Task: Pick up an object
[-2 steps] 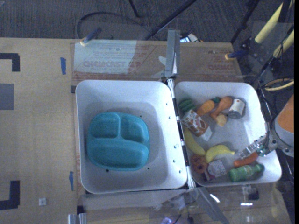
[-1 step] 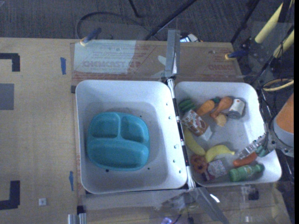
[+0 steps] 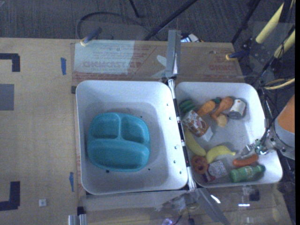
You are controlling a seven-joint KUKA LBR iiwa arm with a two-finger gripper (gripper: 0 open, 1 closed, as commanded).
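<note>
Claw sits low over the right bin, near its right wall, arm coming in from the right edge with the orange band showing. Can't tell if the claw is open or closed; too small and blurred. It hangs just above a carrot, with a green bottle below that at the bin's front corner. Banana lies just left of the claw. More clutter in the same bin: another banana, a packet, a can, orange pieces near the back, a green piece. Left bin holds a teal divided tray, flat, roughly centred. Both bins rest on the counter.
</note>
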